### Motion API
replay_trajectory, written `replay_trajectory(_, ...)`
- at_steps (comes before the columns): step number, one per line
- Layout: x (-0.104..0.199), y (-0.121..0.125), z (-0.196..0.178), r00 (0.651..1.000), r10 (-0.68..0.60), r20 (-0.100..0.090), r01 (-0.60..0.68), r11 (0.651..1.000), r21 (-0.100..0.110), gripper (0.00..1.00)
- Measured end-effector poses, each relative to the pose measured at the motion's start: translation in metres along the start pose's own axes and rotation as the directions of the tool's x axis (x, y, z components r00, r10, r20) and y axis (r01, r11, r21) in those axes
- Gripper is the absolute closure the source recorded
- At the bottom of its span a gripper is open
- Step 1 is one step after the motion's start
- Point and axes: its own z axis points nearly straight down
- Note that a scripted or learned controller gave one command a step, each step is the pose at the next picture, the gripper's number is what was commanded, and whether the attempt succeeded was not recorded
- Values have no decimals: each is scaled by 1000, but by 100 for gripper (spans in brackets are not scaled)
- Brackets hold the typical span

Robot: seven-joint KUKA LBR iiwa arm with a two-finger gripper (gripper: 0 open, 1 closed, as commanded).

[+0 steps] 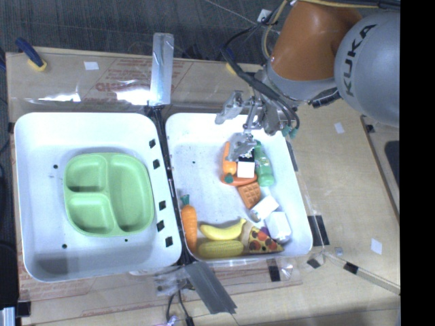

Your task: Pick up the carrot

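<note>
The carrot [188,227], orange with a green leafy top, lies lengthwise against the left wall of the right bin [204,155], near its front corner. My gripper [241,145] hangs low over the upper middle of that bin, right above a cluster of toy foods. It is well away from the carrot, up and to the right of it. Directly below the gripper are an orange piece [227,166] and a small white block [245,170]. Nothing can be seen held.
A green bottle [264,169], a waffle [249,194], white pieces [274,221], a banana [223,231], a corn cob [219,248] and a pizza slice [262,240] crowd the right bin. The banana and corn lie just right of the carrot. The left bin holds a green divided plate [109,193].
</note>
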Motion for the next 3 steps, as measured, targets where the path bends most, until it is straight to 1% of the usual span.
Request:
replay_trajectory(1,-9,1,121,992,-126,-10,126,992,-5,0)
replay_trajectory(2,-22,-21,167,958,-288,-3,288,958,-3,0)
replay_trajectory(3,-24,-19,154,956,-292,3,292,956,-1,100)
